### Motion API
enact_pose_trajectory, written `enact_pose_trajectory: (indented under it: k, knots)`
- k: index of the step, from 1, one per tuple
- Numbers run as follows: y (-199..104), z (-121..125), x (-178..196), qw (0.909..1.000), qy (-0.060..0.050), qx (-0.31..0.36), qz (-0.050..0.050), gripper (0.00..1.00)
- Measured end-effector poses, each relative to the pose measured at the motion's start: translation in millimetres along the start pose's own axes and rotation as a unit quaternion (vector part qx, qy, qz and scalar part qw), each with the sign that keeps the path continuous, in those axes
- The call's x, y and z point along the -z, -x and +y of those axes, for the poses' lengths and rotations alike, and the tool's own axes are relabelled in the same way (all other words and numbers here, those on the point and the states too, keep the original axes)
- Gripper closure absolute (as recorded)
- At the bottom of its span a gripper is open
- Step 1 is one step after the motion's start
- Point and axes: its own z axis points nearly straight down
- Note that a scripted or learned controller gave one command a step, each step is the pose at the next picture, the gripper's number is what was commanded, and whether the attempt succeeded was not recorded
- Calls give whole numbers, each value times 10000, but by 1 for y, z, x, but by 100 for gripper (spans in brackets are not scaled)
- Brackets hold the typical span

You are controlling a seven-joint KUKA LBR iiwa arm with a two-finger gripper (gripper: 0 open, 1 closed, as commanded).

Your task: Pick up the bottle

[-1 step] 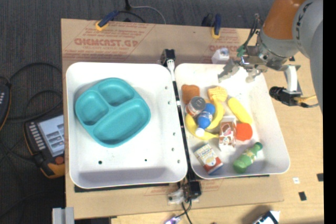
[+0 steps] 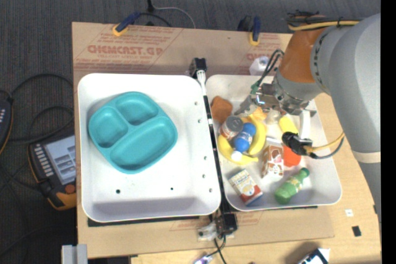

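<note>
The gripper (image 2: 272, 102) hangs low over the right bin (image 2: 328, 195), near that bin's far side, but its fingers are lost in a tangle of dark metal brackets and cables, so how wide the claw stands and whether it has hold of anything cannot be told. Just below the claw and a little to its left sits the bottle (image 2: 245, 136), a small blue plastic one with a rounded body, lying inside the curve of a smooth yellow banana-shaped toy (image 2: 238, 154). Touching the bottle on its left is a round metal can (image 2: 232, 127) with a dull silver lid, and farther left of the claw lies a brown egg-shaped lump (image 2: 221, 108). Right of the bottle, below the claw, are a yellow and orange-red plastic piece (image 2: 289, 140) and a glossy brown-and-white carton (image 2: 271, 161). Nearer the bin's front edge lie a green plastic bottle-shaped toy (image 2: 289, 187) with a knobbly surface and a small red-and-white printed box (image 2: 245, 185). Well to the left of the claw, the left bin (image 2: 93, 195) bears a teal divided plate (image 2: 132, 131) of matte plastic with three rounded hollows. Both bins are shallow, white and smooth-walled, resting on a brown printed cardboard sheet (image 2: 124, 49).
</note>
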Motion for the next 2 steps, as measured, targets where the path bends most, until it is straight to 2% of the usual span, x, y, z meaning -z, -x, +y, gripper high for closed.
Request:
enact_pose_trajectory:
  k: [1, 2]
  knots:
    - [-24, -30, -5, 9919, 55, -1268, 1, 0]
    - [-19, -56, -5, 9759, 63, -2181, 25, 0]
